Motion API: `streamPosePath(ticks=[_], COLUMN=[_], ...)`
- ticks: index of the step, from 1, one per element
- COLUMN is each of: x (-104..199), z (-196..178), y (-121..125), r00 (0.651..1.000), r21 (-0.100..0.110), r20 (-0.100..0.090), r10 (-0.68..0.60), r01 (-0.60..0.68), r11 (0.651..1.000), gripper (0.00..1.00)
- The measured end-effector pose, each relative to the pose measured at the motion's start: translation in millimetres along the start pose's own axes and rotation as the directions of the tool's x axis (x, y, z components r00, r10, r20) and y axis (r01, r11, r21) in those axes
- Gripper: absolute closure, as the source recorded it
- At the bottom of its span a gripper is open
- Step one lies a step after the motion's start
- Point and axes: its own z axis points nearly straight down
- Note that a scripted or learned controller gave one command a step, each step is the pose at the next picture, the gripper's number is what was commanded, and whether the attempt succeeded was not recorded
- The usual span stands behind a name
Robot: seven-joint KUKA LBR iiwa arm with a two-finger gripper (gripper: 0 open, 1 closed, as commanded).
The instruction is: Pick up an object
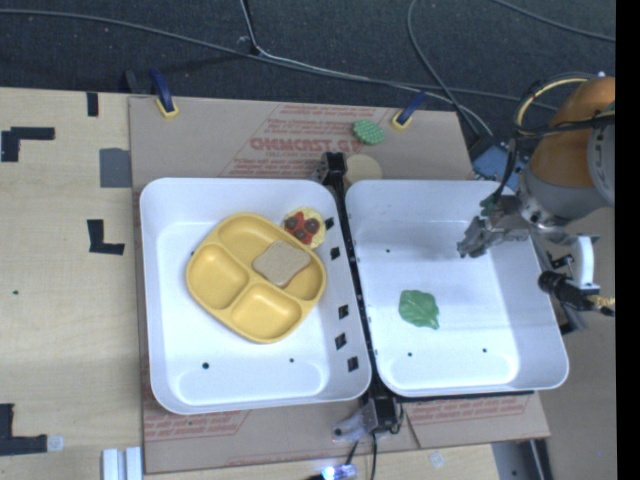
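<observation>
**Green Lump in Right Bin**

Green leafy piece (419, 308) lying loose mid-floor of right bin (530, 368). Gripper (474, 242) poised at far right of same bin, apart from it, grip state impossible to tell. Left bin (165, 368): yellow divided tray (215, 273) carrying toast slice (281, 262); red berries (304, 227) at far rim.

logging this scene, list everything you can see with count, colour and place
bins: 2, white, side by side on the bench
tray: 1, yellow, sectioned, in the left bin
toast: 1, tan, on the tray's middle section
berries: small cluster, dark red, at the tray's far right corner
leaf: 1, green, on the right bin's floor
round piece: 1, green, on the cardboard behind the bins
clamps: 2, blue and yellow, on the cardboard's far edge
cables: several, grey, across the dark floor behind
arm: 1, grey and orange, at the right
gripper: 1, dark, over the right bin's far right part, apart from the leaf
</observation>
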Motion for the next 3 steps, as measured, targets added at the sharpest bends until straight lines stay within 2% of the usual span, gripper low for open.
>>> streamPosePath(ticks=[1, 2, 3], x=[7, 7, 56], z=[-62, -88, -79], y=[0, 1, -20], r00=[1.000, 1.000, 1.000], r21=[-0.002, 0.000, 0.005], r20=[0.000, 0.000, -0.002], r10=[-0.001, -0.001, -0.004], r01=[0.001, 0.001, 0.004], r11=[1.000, 1.000, 1.000], gripper=[1.00, 1.00, 1.00])
